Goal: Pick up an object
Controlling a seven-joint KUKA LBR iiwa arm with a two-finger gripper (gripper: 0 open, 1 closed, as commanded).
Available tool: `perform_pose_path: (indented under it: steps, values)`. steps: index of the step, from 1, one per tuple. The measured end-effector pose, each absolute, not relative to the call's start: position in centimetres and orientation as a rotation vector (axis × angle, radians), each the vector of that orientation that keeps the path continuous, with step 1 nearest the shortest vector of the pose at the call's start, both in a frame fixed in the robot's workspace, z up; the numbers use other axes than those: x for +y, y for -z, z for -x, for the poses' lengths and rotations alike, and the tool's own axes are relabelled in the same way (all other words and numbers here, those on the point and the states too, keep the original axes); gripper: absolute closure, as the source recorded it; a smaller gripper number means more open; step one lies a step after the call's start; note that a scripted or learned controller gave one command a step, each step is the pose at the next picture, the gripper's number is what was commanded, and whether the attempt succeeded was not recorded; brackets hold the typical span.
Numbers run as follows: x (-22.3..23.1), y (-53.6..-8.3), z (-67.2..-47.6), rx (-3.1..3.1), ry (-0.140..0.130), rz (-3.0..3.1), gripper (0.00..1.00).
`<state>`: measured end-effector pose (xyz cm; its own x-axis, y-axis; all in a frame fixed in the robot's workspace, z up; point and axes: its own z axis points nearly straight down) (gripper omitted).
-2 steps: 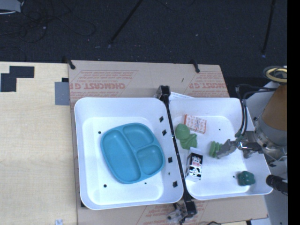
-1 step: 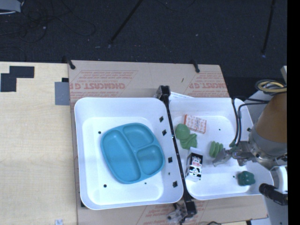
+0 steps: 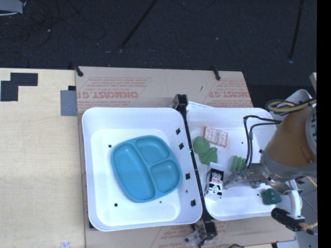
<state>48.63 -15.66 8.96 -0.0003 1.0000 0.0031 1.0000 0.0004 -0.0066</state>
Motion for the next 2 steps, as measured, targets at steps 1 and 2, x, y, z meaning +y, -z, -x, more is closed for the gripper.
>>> perform_pose_path:
  steps: [1,2]
  values:
    - [-15.9,-10.3,-48.6,-2.21,-0.003,2.225,1.0]
    - [-16.2,-16.4,-48.9,-2.222,0.0,2.221,1.0]
